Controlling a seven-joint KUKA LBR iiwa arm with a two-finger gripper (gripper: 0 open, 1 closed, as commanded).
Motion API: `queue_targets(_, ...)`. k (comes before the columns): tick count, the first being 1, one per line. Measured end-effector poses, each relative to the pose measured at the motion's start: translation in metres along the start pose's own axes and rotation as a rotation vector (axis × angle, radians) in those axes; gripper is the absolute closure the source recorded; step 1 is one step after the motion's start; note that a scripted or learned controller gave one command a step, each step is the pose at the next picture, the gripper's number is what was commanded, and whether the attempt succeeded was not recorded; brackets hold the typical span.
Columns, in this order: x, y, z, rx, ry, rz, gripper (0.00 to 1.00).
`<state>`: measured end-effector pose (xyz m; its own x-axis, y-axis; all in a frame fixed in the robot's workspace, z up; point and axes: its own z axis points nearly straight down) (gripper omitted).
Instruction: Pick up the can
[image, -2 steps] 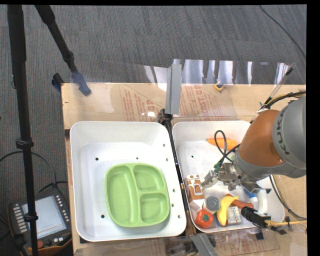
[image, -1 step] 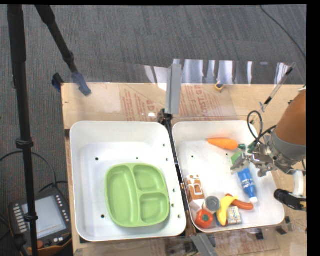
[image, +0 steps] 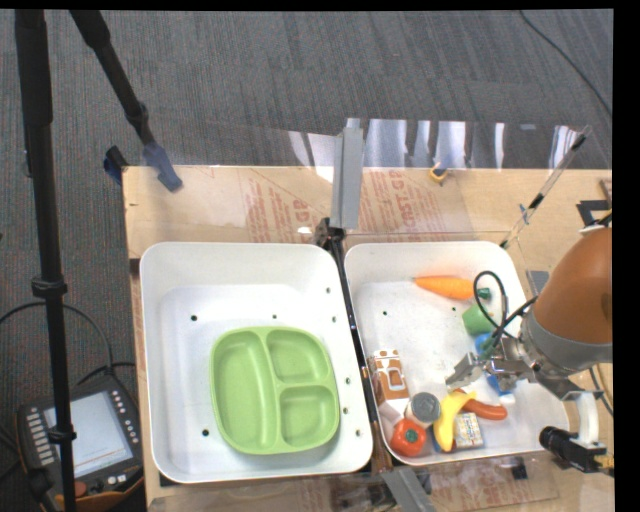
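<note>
Gripper (image: 487, 372) sits low over the right bin (image: 400, 262), near its right wall; cannot tell whether it is released or clenched, and nothing is visibly held. The can (image: 424, 408) stands upright down and to the left of the gripper, near but apart from it. A banana (image: 447, 418) lies just beside the can, between can and gripper. A tomato (image: 408, 437) lies below the can. A carrot (image: 446, 287) lies well above the gripper. Far left of the gripper, a green divided plate (image: 272, 388) rests in the left bin (image: 170, 290).
</note>
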<state>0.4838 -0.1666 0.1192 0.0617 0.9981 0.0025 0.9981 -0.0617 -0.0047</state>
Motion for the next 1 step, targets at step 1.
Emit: queue_targets(1,0.0385,0.0137,0.0330,0.000,0.000,0.026,0.00)
